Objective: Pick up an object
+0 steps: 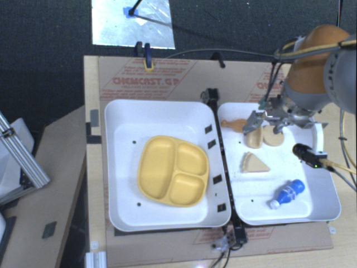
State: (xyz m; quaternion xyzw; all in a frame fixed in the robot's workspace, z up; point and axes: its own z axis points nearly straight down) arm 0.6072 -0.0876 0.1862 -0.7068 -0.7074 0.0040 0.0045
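The tan cylinder-shaped piece [254, 138] stands in the right bin [329, 202], in its upper half, and the gripper [266, 121] sits directly over its top. One metal finger [254, 120] reaches down to the upper left of that piece, and another [279, 125] comes down on its right side, between it and a flat round tan disc [274, 138] that lies just beside it. The fingers look spread, with the piece under the gap, but whether they grip it or merely hover over it cannot be told from this angle.

Just left of the cylinder piece, a small orange-brown item [233, 124] with a narrow end lies near the bin's upper left corner. Below the cylinder piece is a pale wedge [253, 163], apart from it. Farther down and to the right of the wedge lies a small blue bottle [286, 194] on its side, white cap pointing toward the lower left.

The arm [321, 66] comes in from the right, its orange band high above the cylinder piece, wrist bent downward so the gripper points into the bin.

Well to the left of the cylinder piece, the left bin [120, 149] holds a yellow divided tray [173, 171] with three compartments, lying flat near the bin's middle.
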